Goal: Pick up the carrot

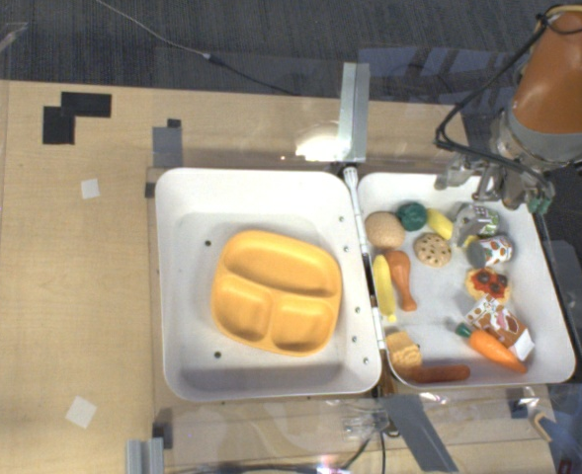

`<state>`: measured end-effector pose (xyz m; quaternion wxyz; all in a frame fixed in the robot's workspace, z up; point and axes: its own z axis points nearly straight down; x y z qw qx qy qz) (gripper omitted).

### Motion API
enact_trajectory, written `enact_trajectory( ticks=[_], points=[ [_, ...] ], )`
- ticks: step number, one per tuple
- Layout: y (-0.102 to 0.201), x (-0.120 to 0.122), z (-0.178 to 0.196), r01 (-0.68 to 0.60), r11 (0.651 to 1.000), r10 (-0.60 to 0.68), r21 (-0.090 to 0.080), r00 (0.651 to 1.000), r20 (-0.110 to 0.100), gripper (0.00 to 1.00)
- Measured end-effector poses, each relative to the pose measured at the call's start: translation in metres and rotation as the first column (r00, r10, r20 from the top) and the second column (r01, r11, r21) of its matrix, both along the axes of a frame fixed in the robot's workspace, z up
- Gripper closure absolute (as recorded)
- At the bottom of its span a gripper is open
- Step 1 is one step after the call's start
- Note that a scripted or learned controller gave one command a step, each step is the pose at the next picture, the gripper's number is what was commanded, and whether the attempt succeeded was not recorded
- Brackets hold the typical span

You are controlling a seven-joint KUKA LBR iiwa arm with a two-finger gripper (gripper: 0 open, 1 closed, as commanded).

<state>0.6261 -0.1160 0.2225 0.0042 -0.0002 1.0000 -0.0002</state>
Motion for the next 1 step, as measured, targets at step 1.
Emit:
enact_trajectory(
  ticks=[1],
  points=[
    [0.0035, -0.0507, -0.1320, -0.012, 1.000, 0.012, -0.002, 1.000, 0.009, 0.00]
  ],
)
